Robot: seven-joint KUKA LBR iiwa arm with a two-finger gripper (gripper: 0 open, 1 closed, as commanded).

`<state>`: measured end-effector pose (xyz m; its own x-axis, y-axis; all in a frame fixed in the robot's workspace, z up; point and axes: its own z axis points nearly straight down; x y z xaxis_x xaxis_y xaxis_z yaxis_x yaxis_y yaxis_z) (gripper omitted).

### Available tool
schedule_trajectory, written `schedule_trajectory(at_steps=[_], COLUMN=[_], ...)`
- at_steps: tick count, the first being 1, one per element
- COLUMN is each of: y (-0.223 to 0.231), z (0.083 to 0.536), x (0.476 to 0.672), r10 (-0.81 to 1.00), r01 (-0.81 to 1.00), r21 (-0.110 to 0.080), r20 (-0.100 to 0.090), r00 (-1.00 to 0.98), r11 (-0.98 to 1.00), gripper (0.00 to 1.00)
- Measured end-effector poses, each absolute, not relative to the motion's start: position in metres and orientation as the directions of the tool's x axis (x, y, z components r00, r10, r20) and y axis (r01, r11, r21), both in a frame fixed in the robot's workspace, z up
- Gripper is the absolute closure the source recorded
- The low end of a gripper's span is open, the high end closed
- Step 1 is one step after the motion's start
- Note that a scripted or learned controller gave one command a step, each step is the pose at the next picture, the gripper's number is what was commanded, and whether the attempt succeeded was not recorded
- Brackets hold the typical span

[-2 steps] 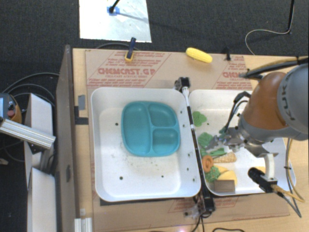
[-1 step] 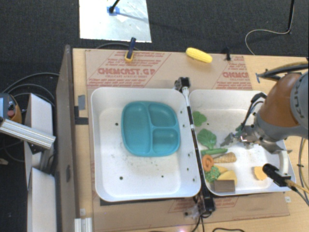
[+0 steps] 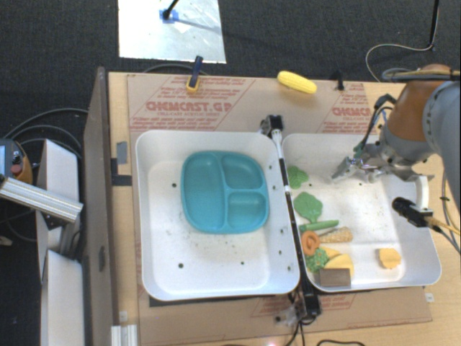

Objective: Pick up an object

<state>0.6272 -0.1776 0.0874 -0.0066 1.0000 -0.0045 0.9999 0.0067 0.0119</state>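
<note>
The gripper [image 3: 351, 167] hangs over bare bin floor [image 3: 374, 207], fingers apparently spread; a descent here could catch nothing.

A bench topped with printed cardboard sheeting [image 3: 216, 107] carries two shallow white bins side by side — the left bin [image 3: 155, 215] and the right bin [image 3: 425, 262], their inner walls touching. Near the back edge a yellow banana-shaped toy [image 3: 297, 82] lies on the cardboard — well left of it, a yellow-handled clamp [image 3: 194, 76].
</note>
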Motion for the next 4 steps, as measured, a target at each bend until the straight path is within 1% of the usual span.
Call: schedule_trajectory(at_steps=[1, 2, 3, 4], y=[-0.208, -0.207, -0.152, -0.084], z=[0.132, 0.083, 0.153, 0.147], x=[0.639, 0.518, 0.6, 0.532], r10=[1.0, 1.0, 1.0, 1.0], r01=[1.0, 1.0, 1.0, 1.0], r21=[0.007, -0.011, 0.014, -0.003], r20=[-0.004, 0.003, -0.001, 0.004], r00=[-0.001, 0.004, -0.012, -0.009], r11=[0.001, -0.004, 0.012, 0.009], gripper=[0.0, 0.0, 0.0, 0.0])
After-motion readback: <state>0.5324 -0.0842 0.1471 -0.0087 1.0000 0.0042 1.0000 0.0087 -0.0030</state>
